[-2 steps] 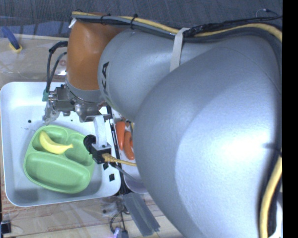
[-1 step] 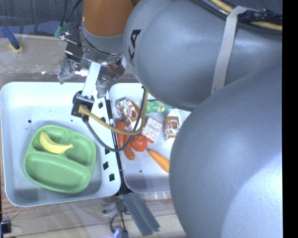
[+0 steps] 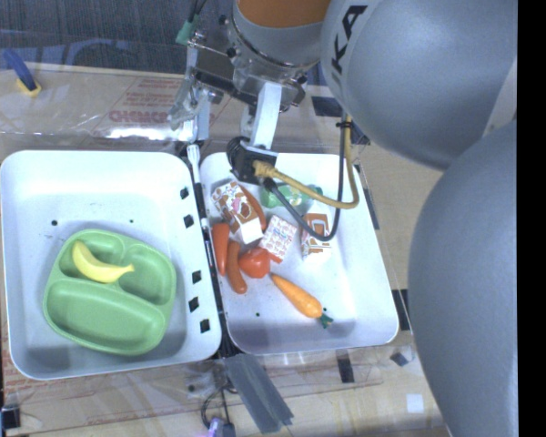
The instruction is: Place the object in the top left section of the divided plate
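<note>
A green divided plate point(image 3: 118, 321) lies in the left bin point(image 3: 36, 189), toward its front. A yellow banana point(image 3: 98, 265) rests in the plate's top left section, with nothing holding it. My gripper point(image 3: 197, 133) hangs at the far end of the wall between the two bins, well back and to the right of the plate. The big grey arm and its orange band hide the area behind it.
The right bin point(image 3: 364, 312) holds a brown and white carton point(image 3: 239, 209), two smaller cartons point(image 3: 279, 238) point(image 3: 317, 237), two red sausages point(image 3: 221, 247), a tomato point(image 3: 255, 262), a carrot point(image 3: 296, 297) and a green item point(image 3: 282, 195). A blue and yellow object point(image 3: 20, 73) lies beyond the bins.
</note>
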{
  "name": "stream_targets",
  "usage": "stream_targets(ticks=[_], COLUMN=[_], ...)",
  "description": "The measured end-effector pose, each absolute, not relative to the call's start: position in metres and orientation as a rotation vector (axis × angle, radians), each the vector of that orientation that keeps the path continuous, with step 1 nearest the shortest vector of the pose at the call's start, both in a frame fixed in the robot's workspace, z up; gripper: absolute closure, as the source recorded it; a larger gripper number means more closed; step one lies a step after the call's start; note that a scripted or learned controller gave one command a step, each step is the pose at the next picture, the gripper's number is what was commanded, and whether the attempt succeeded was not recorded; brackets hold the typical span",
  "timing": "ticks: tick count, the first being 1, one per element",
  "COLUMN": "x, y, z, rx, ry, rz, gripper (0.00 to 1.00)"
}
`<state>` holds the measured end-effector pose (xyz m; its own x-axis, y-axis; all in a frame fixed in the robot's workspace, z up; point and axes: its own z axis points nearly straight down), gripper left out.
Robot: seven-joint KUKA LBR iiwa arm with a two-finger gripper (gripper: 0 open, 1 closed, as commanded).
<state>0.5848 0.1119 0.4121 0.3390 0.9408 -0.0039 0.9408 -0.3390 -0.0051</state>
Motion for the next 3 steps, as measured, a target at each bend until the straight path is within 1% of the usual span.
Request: stream_targets(ticks=[1,2,3], x=[0.608,0.632,0.64], y=[0.101,0.07,0.114], z=[0.423,0.408,0.44], rx=[-2.477,-2.453,-2.305], ry=[-1.929,-1.96,-2.132], rz=[0.007,0.008,0.007], gripper=[0.0,0.0,0.0])
